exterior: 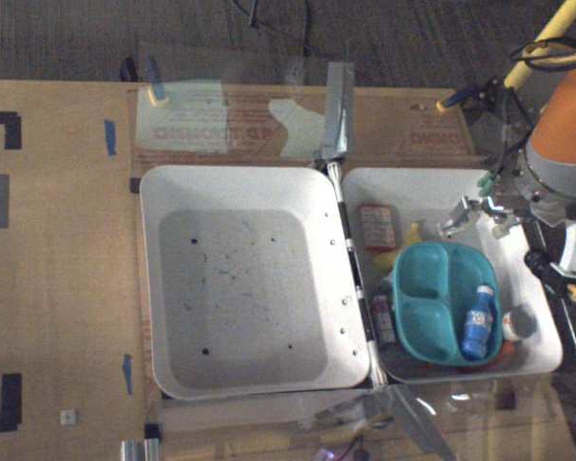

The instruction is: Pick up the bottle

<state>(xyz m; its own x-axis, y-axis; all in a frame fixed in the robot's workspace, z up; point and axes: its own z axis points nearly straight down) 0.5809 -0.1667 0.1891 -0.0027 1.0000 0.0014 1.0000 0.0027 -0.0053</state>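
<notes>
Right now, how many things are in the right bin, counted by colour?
Teal: 1, the divided tray
Blue: 1, the bottle lying on the tray's right side
Red: 1, the packet near the bin's left wall
Yellow: 1, a thing partly hidden by the tray
Dark: 1, a thing left of the tray
White: 1, a round thing at the right
Total: 6

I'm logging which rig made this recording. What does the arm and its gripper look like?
The arm is grey with a broad orange band above the wrist. Thin dark cables run beside it. Its gripper is small, silvery metal, with a bit of green at its base.
</notes>
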